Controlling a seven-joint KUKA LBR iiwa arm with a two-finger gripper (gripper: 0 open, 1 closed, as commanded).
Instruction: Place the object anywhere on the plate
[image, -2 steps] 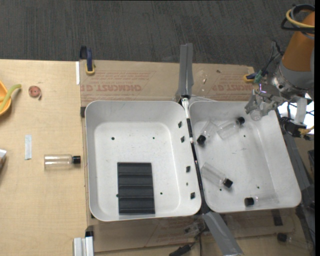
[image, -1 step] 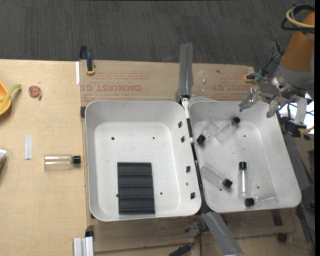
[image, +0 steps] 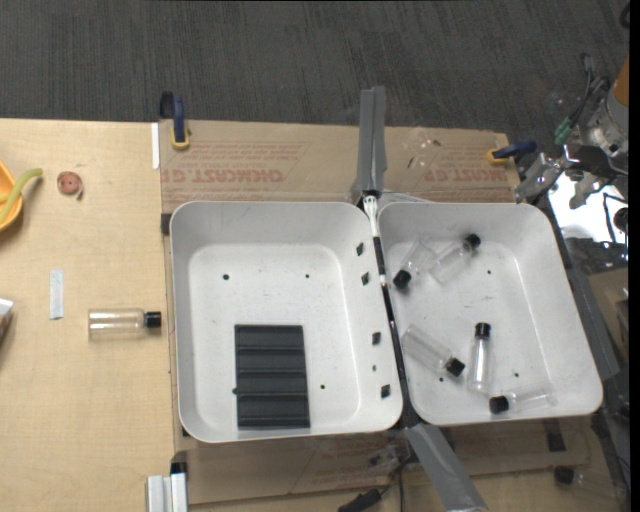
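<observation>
Black ribbed plate (image: 270, 377) is lying flat at the near end of the left bin (image: 200, 240), nothing resting on it. Right of the plate, in the right bin (image: 570, 300), five clear vials with black caps are lying loose.
- Nearest vial (image: 522, 401) is sitting against the near wall.
- A second vial (image: 481, 357) is lying just beyond it, and a third (image: 430, 350) is lying closer to the plate.
- Two more vials (image: 450, 258) (image: 415, 268) are lying side by side farther back.

Left of the plate, outside the bins, a sixth vial (image: 120, 320) is lying on the wooden bench (image: 80, 400). Far beyond the plate and to its right, past the right bin's back corner, the gripper (image: 590, 150) is hanging clear of both bins. It is showing as a blurred cluster, so whether it is open or closed cannot be told.
</observation>
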